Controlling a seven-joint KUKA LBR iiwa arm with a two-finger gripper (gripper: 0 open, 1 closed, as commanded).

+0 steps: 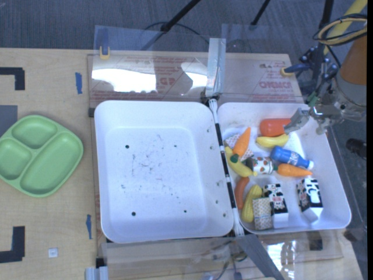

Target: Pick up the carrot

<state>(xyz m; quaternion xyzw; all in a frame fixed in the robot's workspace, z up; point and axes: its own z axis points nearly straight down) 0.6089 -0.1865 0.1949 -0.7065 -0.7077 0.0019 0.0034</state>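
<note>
— On the far left, what is seen?
— A green plate [38,154] is laid beside the scuffed left bin [157,168].
— And the carrot [242,142]?
— It is found in the right bin [335,182]: orange, tapered, tilted, beside a banana [272,140].
— The gripper [308,119]?
— It is poised over that bin's upper edge; its jaws cannot be made out.

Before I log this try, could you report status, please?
Tool over right bin's far edge, holding nothing. Carrot lies apart, among toys. Banana between.
</note>
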